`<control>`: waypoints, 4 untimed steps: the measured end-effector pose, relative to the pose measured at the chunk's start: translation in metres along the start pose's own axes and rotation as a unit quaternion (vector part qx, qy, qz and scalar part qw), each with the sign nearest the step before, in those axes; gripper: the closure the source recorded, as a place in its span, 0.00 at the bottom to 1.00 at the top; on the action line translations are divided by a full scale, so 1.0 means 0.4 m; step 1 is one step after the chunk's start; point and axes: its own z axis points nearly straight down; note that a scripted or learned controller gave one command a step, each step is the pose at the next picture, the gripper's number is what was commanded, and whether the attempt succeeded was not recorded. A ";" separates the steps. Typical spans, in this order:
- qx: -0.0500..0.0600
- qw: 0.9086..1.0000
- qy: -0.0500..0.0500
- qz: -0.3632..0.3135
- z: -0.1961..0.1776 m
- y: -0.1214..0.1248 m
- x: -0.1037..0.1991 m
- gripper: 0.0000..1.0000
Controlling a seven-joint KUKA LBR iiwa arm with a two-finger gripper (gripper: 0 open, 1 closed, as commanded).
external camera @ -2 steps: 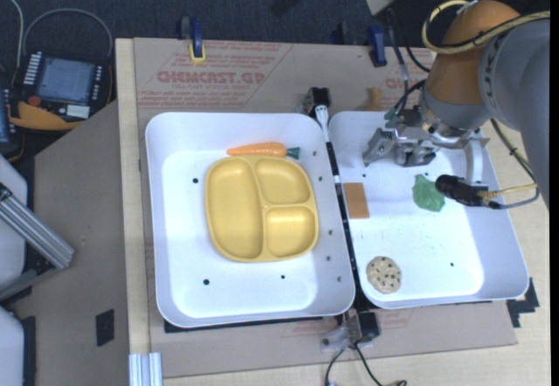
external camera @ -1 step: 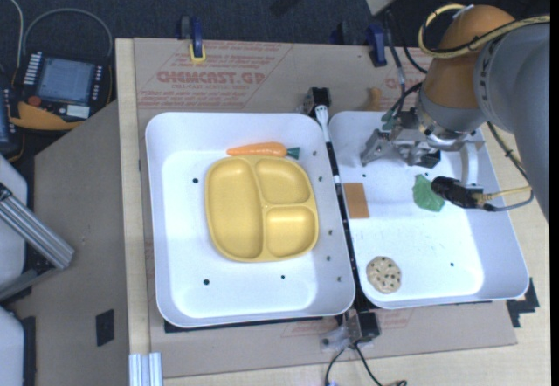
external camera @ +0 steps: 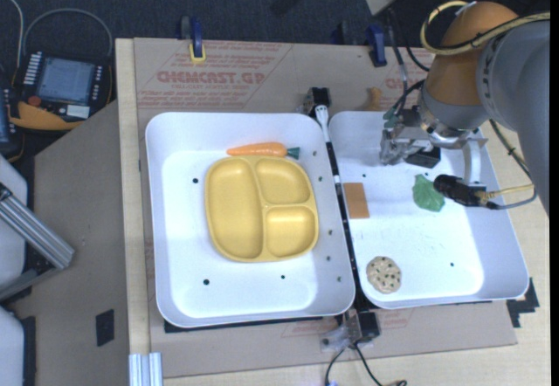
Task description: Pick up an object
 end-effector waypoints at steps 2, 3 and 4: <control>-0.002 1.000 0.000 -0.001 -0.267 0.000 0.024 1.00; 0.003 1.000 0.001 -0.002 -0.250 -0.044 0.136 1.00; 0.003 1.000 0.002 -0.003 -0.274 -0.113 0.275 1.00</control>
